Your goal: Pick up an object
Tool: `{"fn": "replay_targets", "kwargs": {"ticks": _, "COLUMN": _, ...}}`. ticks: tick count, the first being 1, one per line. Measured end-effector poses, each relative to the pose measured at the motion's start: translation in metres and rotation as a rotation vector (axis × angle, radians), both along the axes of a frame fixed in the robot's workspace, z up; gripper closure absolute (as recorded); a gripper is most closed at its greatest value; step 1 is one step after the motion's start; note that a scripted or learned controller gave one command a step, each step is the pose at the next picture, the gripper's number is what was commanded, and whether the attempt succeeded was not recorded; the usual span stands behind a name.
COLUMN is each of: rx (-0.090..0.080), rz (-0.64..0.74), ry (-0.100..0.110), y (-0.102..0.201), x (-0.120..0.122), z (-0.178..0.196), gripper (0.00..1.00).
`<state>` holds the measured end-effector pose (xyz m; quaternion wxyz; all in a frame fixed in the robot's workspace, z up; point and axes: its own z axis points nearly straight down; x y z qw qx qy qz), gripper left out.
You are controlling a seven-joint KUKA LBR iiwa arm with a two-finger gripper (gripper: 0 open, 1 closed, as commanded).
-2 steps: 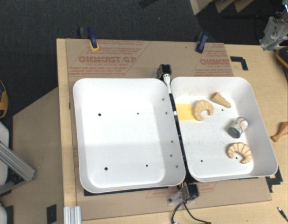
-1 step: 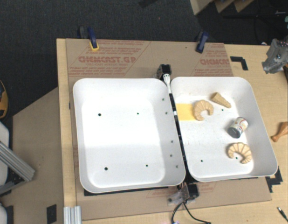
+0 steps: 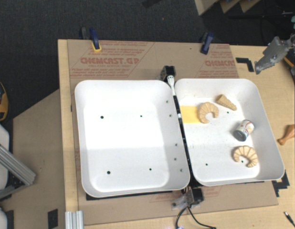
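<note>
No object was lifted yet. Croissants (image 3: 208, 112) (image 3: 246, 156), wedge (image 3: 226, 102) and can (image 3: 243, 130) lay in the right bin (image 3: 262, 173). The claw (image 3: 268, 58) hovered beyond the counter's far-right corner; its state could not be told.

Bright, even overhead light; mild glare on both white bins (image 3: 123, 87). Soft shadow across near half of left bin. Short shadows beside small objects. Slightly soft focus, low resolution.
</note>
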<state>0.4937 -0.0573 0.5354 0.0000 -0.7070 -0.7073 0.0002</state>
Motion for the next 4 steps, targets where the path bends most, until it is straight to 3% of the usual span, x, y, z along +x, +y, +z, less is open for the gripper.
{"fn": "replay_targets", "kwargs": {"ticks": 1, "rx": -0.001, "rz": 0.001, "ry": -0.005, "y": 0.0, "x": 0.001, "z": 0.011, "gripper": 1.0}}
{"fn": "replay_targets", "kwargs": {"ticks": 2, "rx": -0.001, "rz": 0.0, "ry": -0.004, "y": 0.0, "x": 0.001, "z": 0.011, "gripper": 0.0}}
{"fn": "replay_targets", "kwargs": {"ticks": 3, "rx": -0.003, "rz": 0.001, "ry": -0.009, "y": 0.0, "x": 0.001, "z": 0.022, "gripper": 1.0}}
{"fn": "replay_targets", "kwargs": {"ticks": 4, "rx": -0.003, "rz": 0.001, "ry": -0.008, "y": 0.0, "x": 0.001, "z": 0.021, "gripper": 0.0}}
